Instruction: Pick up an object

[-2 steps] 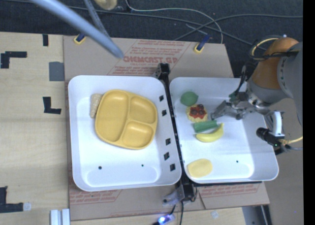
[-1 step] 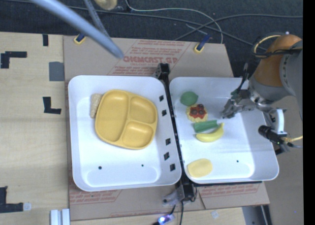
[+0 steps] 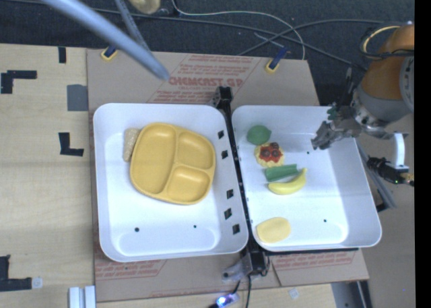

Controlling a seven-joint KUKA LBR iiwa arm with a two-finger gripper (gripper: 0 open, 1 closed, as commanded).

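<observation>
We find the approach step in hand: the grey hand (image 3: 322, 138), grip state indeterminable, hangs over the right white bin (image 3: 350, 192), needing to descend leftward onto the nearby yellow plastic banana (image 3: 288, 185).

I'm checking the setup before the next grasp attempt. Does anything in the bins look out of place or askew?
One thing: the yellow divided plate in the left bin sits rotated, overlapping a tan item that pokes out at its left edge. The toy foods in the right bin lie loose but unspilled.
</observation>
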